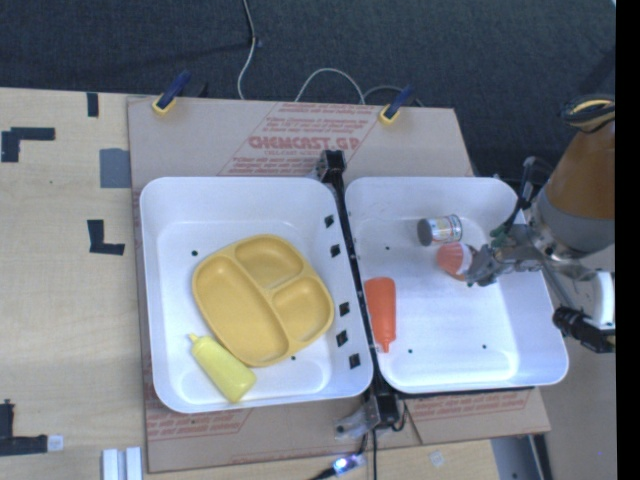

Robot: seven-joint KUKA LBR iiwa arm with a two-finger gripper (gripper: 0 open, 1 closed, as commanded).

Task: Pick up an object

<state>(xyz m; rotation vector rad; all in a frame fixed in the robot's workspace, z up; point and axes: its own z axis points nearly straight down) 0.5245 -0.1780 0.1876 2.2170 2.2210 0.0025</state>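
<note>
Nearest the lower edge of the frame, the left bin (160, 268) holds a yellow squeeze bottle (222, 366) at its lower left corner, touching the rim of a yellow divided plate (262, 298) that fills the bin's middle; in the right bin (470, 368) an orange carrot-shaped toy (381, 312) lies lengthwise just beside the divider between the bins; higher in that bin a small red object (452, 257) rests just below a small jar with a dark cap (440, 230), the two nearly touching; the gripper (484, 264) reaches in from the right edge and sits low, just beside the red object, on its right.

As for progress, I judge the pick unfinished: nothing is lifted, every object lies on a bin floor, and the red object looks the likely target; closing on it and raising it remain. Whether the jaws stand apart or together I cannot tell; they are too small and dark against the wrist.

Farthest up, the cardboard sheet (300, 138) under the bins bears red print reading roughly "CHEMCAST GP"; the smaller lines are illegible.
</note>
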